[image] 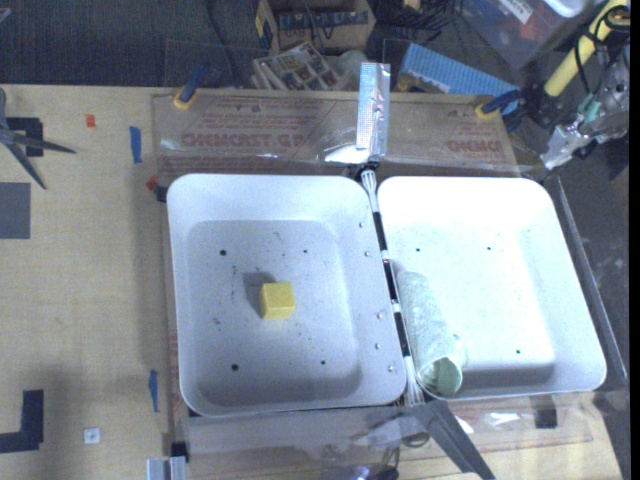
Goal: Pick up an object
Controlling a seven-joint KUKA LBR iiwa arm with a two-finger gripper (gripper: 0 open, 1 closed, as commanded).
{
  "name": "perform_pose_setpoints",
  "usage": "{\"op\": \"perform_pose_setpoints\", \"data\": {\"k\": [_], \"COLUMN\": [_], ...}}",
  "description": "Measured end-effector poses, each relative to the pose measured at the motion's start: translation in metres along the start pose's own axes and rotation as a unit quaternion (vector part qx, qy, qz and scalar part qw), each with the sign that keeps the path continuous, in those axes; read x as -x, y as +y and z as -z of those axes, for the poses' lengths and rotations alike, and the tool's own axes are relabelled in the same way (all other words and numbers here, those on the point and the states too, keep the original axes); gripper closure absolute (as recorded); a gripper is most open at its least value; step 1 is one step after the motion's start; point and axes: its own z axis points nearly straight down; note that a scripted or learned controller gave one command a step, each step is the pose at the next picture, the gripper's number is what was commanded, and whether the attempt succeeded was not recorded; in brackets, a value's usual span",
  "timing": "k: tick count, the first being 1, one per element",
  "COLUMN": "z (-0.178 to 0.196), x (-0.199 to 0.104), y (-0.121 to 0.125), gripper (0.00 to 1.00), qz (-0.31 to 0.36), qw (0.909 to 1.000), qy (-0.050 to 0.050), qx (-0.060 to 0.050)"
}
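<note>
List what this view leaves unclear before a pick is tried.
- Gripper: near the top right edge in the camera view, small and blurred among cables, so finger state is unreadable.
- Arm: cut off by the right edge.
- Pale green cylinder: lies against the right bin's left wall; whether it is a cup or a roll is unclear.
- Yellow block in the left bin: too small to judge material.
</note>
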Motion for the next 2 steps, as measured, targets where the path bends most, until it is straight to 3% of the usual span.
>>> {"op": "perform_pose_setpoints", "data": {"k": [1, 2], "z": [-0.0063, -0.0075], "x": [0.0028, 0.0010], "y": [0.0019, 0.0029], "gripper": [1.00, 1.00], "qz": [-0.132, -0.044], "qw": [0.9912, 0.9990], "qy": [0.000, 0.002], "qx": [-0.001, -0.002]}}
